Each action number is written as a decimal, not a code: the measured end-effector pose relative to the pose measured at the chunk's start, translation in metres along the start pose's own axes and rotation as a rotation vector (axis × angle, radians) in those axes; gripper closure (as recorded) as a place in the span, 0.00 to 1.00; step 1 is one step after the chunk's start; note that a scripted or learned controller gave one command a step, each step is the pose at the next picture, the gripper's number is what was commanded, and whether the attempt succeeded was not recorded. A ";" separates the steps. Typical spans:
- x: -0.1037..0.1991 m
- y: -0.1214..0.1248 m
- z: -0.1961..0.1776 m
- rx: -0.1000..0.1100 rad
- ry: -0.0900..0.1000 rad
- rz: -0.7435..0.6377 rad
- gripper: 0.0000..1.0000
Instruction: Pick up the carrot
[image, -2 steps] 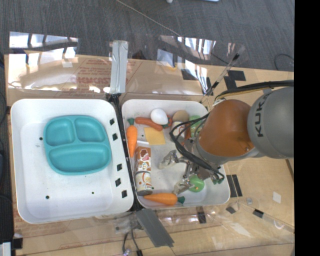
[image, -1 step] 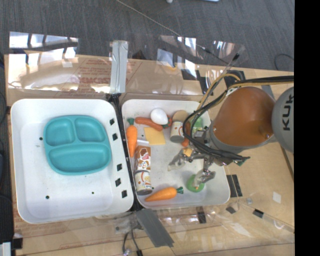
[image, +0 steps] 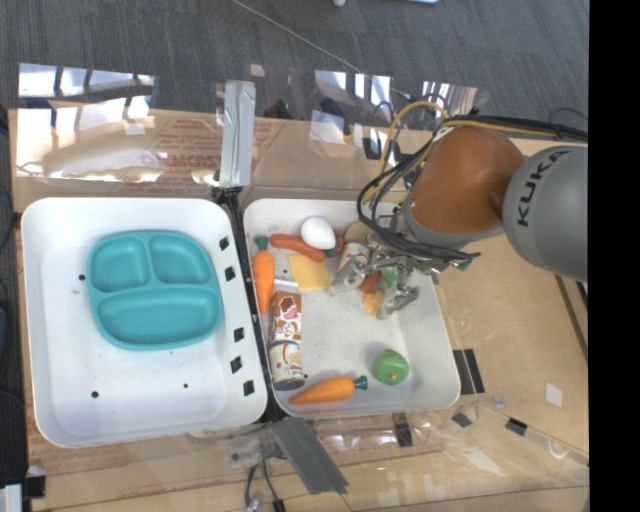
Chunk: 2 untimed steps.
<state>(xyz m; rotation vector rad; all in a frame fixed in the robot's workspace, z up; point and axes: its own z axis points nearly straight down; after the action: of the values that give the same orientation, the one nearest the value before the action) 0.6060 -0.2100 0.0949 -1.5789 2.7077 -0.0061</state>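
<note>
Three carrot-like pieces lie in the right bin (image: 440, 345). One orange carrot (image: 262, 280) lies lengthwise along the left wall. A second carrot (image: 325, 390) with a green top rests near the front wall. A redder carrot (image: 295, 243) lies at the back beside a white egg (image: 318, 232). My gripper (image: 375, 285) hangs low over the right half of this bin, to the right of the yellow block. A small orange bit (image: 371, 286) shows at the gripper; I cannot tell whether it is held.
A yellow block (image: 308, 272) sits left of the gripper. A labelled bottle (image: 286, 340) lies along the left wall and a green fruit (image: 391, 366) sits front right. The left bin (image: 50, 330) holds a teal divided plate (image: 155, 287).
</note>
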 end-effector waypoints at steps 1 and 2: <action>0.024 0.068 -0.009 -0.010 0.002 -0.191 0.00; 0.006 0.025 0.002 -0.006 0.001 -0.229 0.00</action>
<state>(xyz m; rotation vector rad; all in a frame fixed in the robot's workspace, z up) 0.5808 -0.2031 0.0925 -1.8810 2.5128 0.0001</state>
